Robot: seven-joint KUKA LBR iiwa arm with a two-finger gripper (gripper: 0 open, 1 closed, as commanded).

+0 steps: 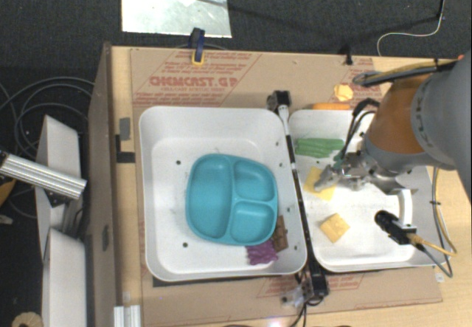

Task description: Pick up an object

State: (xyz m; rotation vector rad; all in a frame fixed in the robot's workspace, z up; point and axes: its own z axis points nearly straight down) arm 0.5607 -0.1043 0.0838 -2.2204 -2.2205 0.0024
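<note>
My gripper (pixel 338 173) hangs low over the right bin (pixel 369 253), in its left-middle part, with the grey arm and its orange band reaching in from the right. A pale yellow wedge (pixel 319 180) lies right at the gripper's left tip, touching or nearly touching it; I cannot tell whether it is held. A green oblong object (pixel 318 147) lies just above the gripper near the bin's far wall. A yellow cube-like piece (pixel 334 227) rests on the bin floor below the gripper. An orange object (pixel 330 105) sits at the bin's far rim.
The left bin (pixel 166 133) holds a blue divided plate (pixel 232 198), with a purple lump (pixel 259 253) and a brown piece (pixel 281 235) at its lower right. The ridge where the two bins meet (pixel 293 178) runs close to the gripper's left.
</note>
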